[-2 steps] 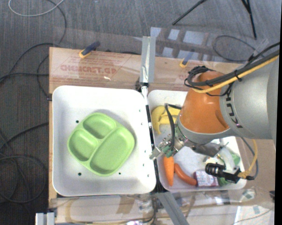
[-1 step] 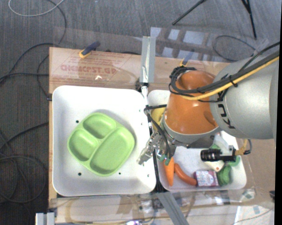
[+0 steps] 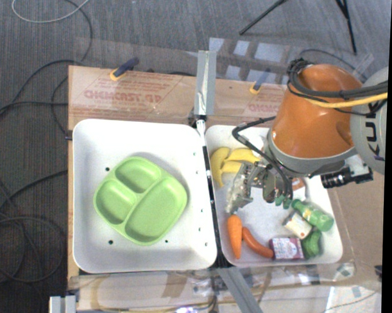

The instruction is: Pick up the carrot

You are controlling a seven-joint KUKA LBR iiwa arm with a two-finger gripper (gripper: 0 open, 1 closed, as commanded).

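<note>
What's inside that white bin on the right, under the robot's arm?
The right bin holds a carrot, a red sausage-like piece, bananas, a green bottle and a small can. The arm covers the bin's far corner, so anything there is hidden.

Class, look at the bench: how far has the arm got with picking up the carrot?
Done: the claw is over the right bin, above the carrot.
In hand: nothing; the carrot lies flat on the bin floor by the left wall, clear of the claw.
Left: lower onto it, grip, lift.
</note>
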